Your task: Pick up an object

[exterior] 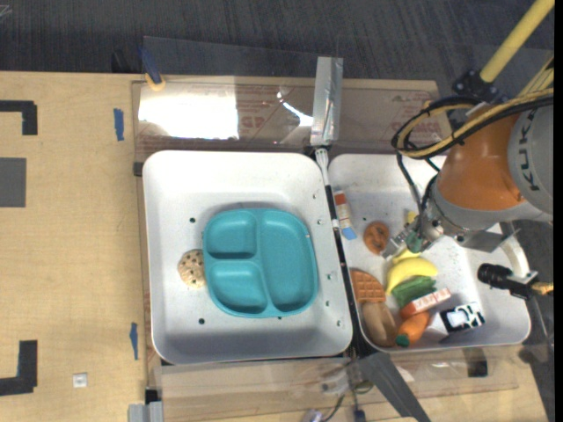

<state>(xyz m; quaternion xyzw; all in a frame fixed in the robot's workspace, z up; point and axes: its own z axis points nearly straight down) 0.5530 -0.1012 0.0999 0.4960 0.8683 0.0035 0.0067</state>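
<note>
The right bin (493, 337) holds a pile of toy foods: a yellow banana (409, 269), a green piece (415, 290), a carrot (412, 326), a brown waffle (368, 285) and a small orange-brown round piece (376, 236). My gripper (413, 236) hangs low over this bin, just above the banana's upper end and right of the round piece. The orange wrist band (475, 176) hides much of the bin's upper right part. A red-and-white packet (428, 301) lies across the pile.
The left bin (167, 192) carries a teal divided plate (261, 262) with a speckled cookie (191, 268) beside its left edge. A black-and-white object (462, 317) sits at the right bin's lower right. A small red and blue stick (342, 215) lies along the divider.
</note>
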